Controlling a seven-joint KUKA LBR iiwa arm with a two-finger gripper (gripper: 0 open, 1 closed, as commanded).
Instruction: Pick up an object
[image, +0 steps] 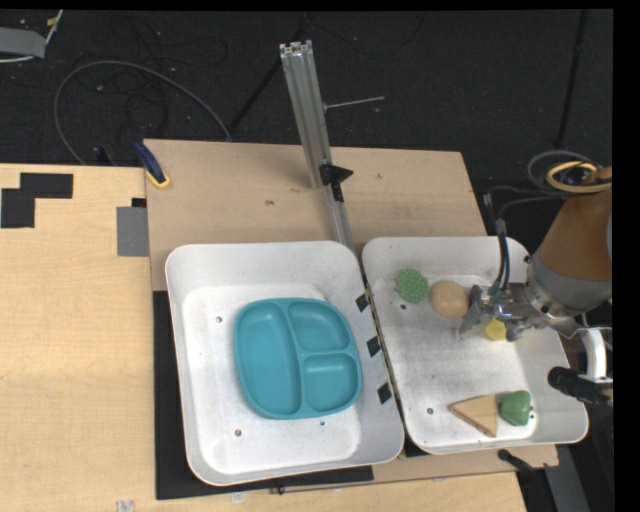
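Observation:
My gripper (484, 312) reaches in from the right and hangs low over the upper part of the right bin (430, 385). A tan egg-shaped object (448, 298) lies just to its left, close to it or touching. A small yellow object (495, 330) shows right beneath the gripper, partly hidden by it. A bumpy green object (411, 285) lies further left. Near the bin's front edge a tan wedge (477, 413) rests against a round green object (516, 407).
The left bin (200, 300) holds a blue divided plate (297, 355). A metal post (312, 140) rises behind the bins. The arm's orange band (580, 240) stands above the right bin's right rim. Black clips sit between the two bins.

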